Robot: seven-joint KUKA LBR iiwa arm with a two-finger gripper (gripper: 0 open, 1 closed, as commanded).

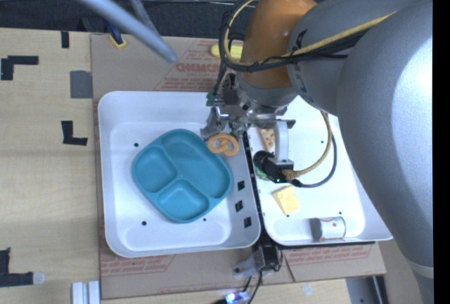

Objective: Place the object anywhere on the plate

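Looming closest to my camera, the grey arm (380, 84) fills the right of the view, its orange band (278, 24) sitting above the wrist. Below that, I see the gripper (223, 135) hanging over the seam between the two white bins. A tan pretzel (223, 146) sits right at its fingertips, at the upper right edge of the blue plate (181, 174); the fingers look pinched on it, though I can't tell whether it touches the plate. The plate, with three compartments, lies in the left bin (116, 176). In the right bin (351, 214) I see a yellow cheese wedge (285, 200) below the gripper's black cabling, and a small white and grey cylinder (329, 228) near the front wall, well apart from the plate.
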